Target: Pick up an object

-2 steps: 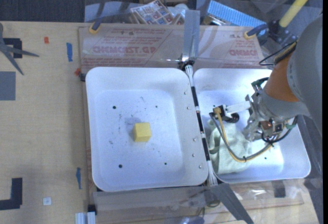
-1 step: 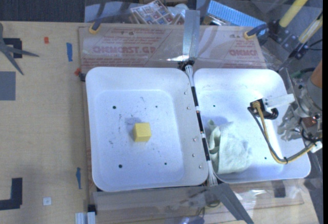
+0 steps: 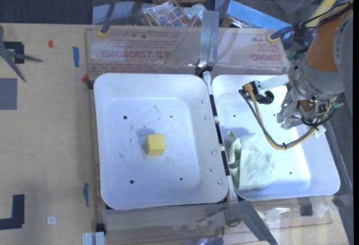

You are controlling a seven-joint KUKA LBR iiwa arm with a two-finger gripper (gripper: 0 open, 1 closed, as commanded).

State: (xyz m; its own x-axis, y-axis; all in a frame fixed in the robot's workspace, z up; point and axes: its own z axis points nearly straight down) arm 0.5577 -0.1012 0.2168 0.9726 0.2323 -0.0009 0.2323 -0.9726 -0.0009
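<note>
— Where is your gripper [image 3: 287, 116] now?

— Over the right bin [image 3: 325, 182], toward its 2 o'clock corner, hanging under my grey wrist with the orange band [image 3: 325, 50] above it. Whether it is open or closed I cannot tell from this slant. Nothing visible is held in it.

— And the things to pick?

— A small yellow cube [image 3: 156, 144] sits near the centre of the left bin [image 3: 112, 92], well apart from me, at about 9 o'clock from the gripper. In the right bin, a crumpled pale green cloth [image 3: 251, 162] lies against the wall at its 8 o'clock side, at about 7 o'clock from the gripper.

— Anything near your wrist?

— A yellow-and-black cable [image 3: 263, 123] loops from the wrist across the right bin, above the cloth.
</note>
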